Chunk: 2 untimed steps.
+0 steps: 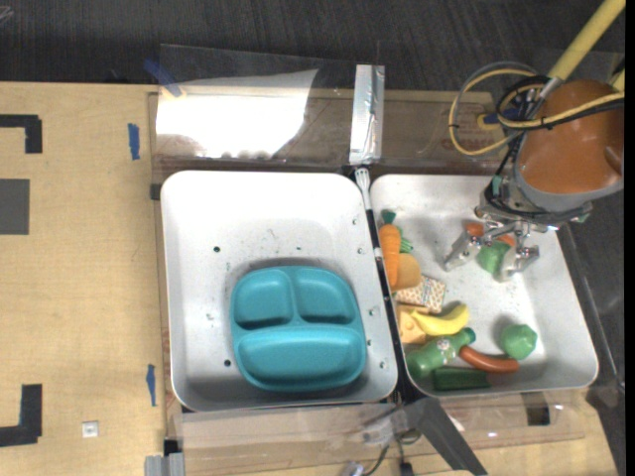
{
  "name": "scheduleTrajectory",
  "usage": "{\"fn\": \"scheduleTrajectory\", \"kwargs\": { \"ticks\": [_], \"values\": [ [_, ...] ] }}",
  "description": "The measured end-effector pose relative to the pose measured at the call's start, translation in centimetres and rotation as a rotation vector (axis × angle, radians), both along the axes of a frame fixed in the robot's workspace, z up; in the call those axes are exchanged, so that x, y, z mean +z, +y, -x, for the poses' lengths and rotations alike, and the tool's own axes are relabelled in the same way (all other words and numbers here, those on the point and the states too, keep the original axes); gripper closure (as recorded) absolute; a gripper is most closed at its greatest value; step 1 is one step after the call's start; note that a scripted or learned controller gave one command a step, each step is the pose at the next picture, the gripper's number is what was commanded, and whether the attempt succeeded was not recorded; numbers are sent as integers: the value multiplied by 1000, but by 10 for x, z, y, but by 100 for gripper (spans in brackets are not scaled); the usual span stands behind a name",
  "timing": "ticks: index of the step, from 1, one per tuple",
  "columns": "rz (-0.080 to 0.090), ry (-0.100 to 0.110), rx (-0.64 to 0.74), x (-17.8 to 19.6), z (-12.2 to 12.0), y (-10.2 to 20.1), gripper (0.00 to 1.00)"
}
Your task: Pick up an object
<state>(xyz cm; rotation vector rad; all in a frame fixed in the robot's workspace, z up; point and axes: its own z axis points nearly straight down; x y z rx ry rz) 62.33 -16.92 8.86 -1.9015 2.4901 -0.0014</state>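
the gripper (491, 253) hangs over the upper part of the right bin (575, 315), its two metal fingers (457, 255) splayed fairly wide, and between them sits a small green object (491, 258) with a touch of orange-red at its top. it does look to be between the fingers, but whether they press on it or merely straddle it i cannot tell — it may be lying on the bin floor.

my judgement: this is the grasp step itself, claw down at a target and not yet lifted. the next move calls for closing squarely on the green piece and rising straight up, watching that it comes along.

outward from the claw: at about eight o'clock, near the bin's left wall, an orange carrot (391, 244) lies along the divider, with a tan patterned piece (425, 293) just below it. at about seven o'clock a yellow banana (442, 319) lies in the cluster; lower down are a green vegetable (440, 351) and a red chili (488, 361) touching each other. at five o'clock a round green toy (518, 340) sits apart. none of these crowd the claw, so little stands in the way; the cables (486, 107) looping above the orange wrist band (568, 137) are clear of the bin.

well off at nine o'clock, the left bin (198, 216) holds a teal divided tray (296, 327).
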Motion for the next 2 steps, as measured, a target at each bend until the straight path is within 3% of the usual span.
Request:
{"fn": "scheduleTrajectory", "kwargs": {
  "ticks": [1, 2],
  "values": [
    [-4, -10, -6, 14, -3, 1, 100],
    [-5, -9, -6, 13, -2, 1, 0]
  ]
}}
